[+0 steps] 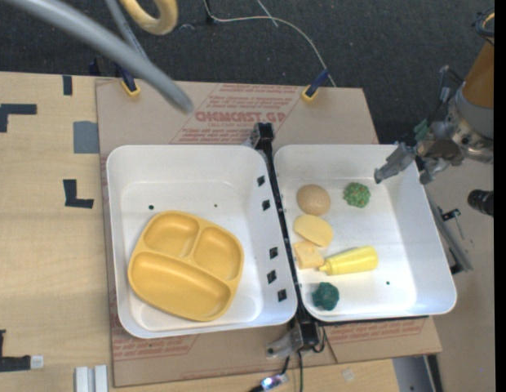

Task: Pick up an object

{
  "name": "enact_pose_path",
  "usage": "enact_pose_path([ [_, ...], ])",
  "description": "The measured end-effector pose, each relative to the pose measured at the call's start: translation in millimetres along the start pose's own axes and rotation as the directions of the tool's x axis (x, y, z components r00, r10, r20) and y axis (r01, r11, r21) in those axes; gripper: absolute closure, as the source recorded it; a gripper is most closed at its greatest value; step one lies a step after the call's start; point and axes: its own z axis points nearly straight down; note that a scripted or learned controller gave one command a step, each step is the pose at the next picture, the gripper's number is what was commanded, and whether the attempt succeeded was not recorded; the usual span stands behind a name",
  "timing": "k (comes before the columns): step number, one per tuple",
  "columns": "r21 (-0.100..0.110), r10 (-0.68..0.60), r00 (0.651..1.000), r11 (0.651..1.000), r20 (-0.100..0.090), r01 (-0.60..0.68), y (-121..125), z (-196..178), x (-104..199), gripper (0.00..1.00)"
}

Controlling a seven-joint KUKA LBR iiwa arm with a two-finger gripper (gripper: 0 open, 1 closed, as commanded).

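Candidate objects lie in the right bin: a green ball toward its far edge, a tan ball beside it, a yellow wedge, a yellow bottle and a teal piece toward the near edge.

Risk: the yellow items touch near the divider, so a descent there may nudge neighbours or close on two at once; the balls may roll off.

The gripper hovers at the bin's far right corner, holding nothing. Finger spread cannot be judged.

The left bin carries a tray.
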Motion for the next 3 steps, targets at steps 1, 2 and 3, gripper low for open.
enact_pose_path([
  [1, -0.012, -0.003, 1.000, 1.000, 0.003, 0.003, 2.2, -7.2, 0.6, 0.00],
  [2, -0.008, -0.004, 1.000, 1.000, 0.002, 0.004, 6.3, 39.4, 7.1, 0.00],
  [3, -0.007, -0.003, 1.000, 1.000, 0.003, 0.003, 4.7, 84.4, 2.9, 0.00],
])
